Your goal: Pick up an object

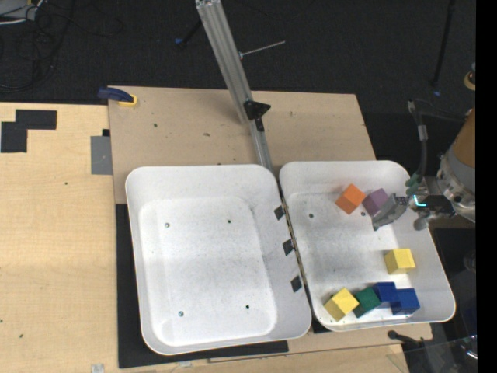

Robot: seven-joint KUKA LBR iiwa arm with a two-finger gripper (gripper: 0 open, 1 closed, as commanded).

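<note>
Reaching in from the right, the gripper (pixel 394 210) hovers beside the purple block (pixel 376 202) in the right bin (pixel 342 172), claw state unclear. Small, rigid and seemingly light, it suits a pinch across flat faces.

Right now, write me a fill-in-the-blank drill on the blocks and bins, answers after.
1. All the blocks lie in the ___ bin.
2. The orange block sits beside the ___ block.
3. The green block lies between a yellow block and a ___ one.
4. The tool is nearest the ___ block.

Missing words: right; purple; blue; purple
</note>
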